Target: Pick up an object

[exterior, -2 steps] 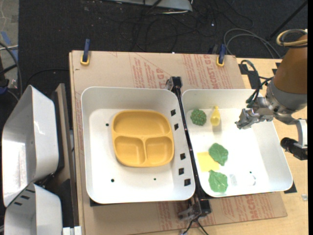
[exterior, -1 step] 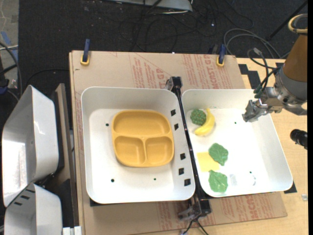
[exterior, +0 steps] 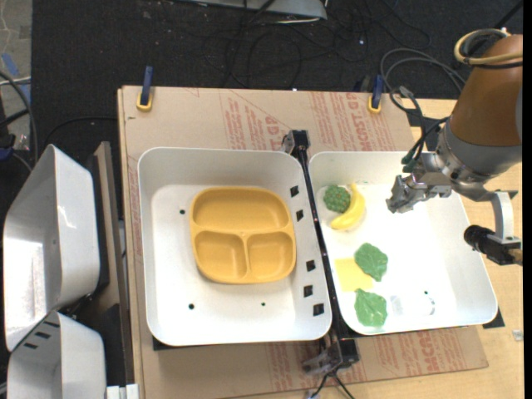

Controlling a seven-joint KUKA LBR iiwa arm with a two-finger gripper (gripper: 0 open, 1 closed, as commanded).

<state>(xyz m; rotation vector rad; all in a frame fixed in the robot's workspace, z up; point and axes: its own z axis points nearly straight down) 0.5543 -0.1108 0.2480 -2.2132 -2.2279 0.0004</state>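
— What's under the camera?

— Brown cardboard sheeting (exterior: 249,110) covers the bench, with dark floor and cables behind it. On my screen, going from the left: the left shallow white bin (exterior: 158,248) holds a yellow plastic divided tray (exterior: 243,233) with three compartments, lying flat near its middle.

— And the other one?

— The right shallow white bin (exterior: 465,248) has the loose pieces, all toward its left side. A small dark green broccoli-like piece (exterior: 336,197) touches a yellow plastic banana (exterior: 352,210). Below them a flat yellow square (exterior: 351,274) lies under the edge of a light green leafy lump (exterior: 371,261), and a second green leafy lump (exterior: 371,307) sits near the front rim.

— Where's the hand?

— The grey two-finger gripper (exterior: 401,198) hangs over the right bin's upper part, just right of the banana and apart from it. I can't tell whether it is parted or closed, and I see nothing in it.
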